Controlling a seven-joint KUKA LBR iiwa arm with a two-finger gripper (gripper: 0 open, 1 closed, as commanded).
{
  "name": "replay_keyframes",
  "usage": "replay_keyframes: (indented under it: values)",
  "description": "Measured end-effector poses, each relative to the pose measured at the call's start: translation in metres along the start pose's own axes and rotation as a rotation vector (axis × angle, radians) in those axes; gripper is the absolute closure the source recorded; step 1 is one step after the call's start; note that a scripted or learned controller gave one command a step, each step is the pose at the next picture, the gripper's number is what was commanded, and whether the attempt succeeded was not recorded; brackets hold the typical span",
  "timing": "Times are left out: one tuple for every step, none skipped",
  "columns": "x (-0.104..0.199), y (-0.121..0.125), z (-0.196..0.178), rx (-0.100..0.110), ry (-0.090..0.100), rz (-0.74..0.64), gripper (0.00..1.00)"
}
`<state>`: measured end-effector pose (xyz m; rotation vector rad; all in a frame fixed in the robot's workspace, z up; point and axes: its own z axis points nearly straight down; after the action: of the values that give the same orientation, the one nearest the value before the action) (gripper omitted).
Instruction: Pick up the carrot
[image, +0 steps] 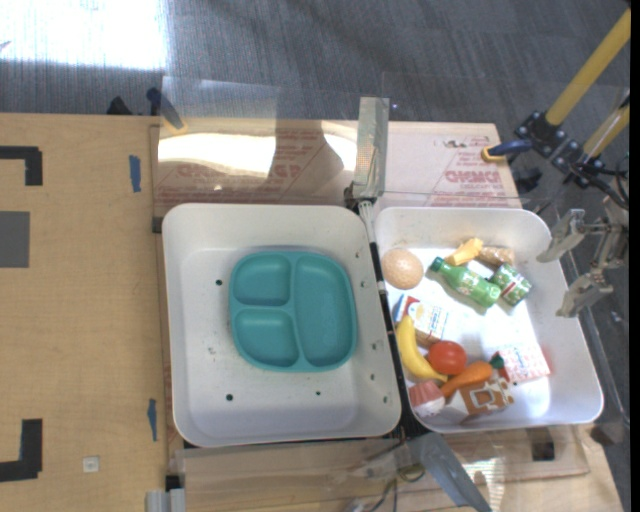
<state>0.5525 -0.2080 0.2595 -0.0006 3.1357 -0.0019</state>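
The carrot (468, 379) is a small orange piece lying at a slant near the front of the right bin (575, 395). It touches a red tomato (447, 355) on its left. A yellow banana (411, 345) curves just beyond that. A patterned carton (486, 399) sits right against the carrot's front side.
The right bin also holds a beige egg (402, 268), a green bottle (467, 282), a small can (513, 285) and small cartons (432, 320). A teal divided plate (293, 308) lies in the left bin (190, 300). Metal brackets (585, 262) and yellow poles (590, 65) stand off the right bin's right rim.
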Motion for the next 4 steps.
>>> replay_keyframes:
  values:
    - [0.045, 0.066, 0.076, -0.004, 0.005, -0.114, 0.00]
    - [0.050, 0.101, 0.155, 0.000, -0.006, -0.063, 0.00]
    - [-0.009, 0.037, 0.047, 0.003, -0.007, -0.126, 0.00]
    - [0.025, 0.061, 0.141, -0.004, 0.006, -0.131, 0.00]
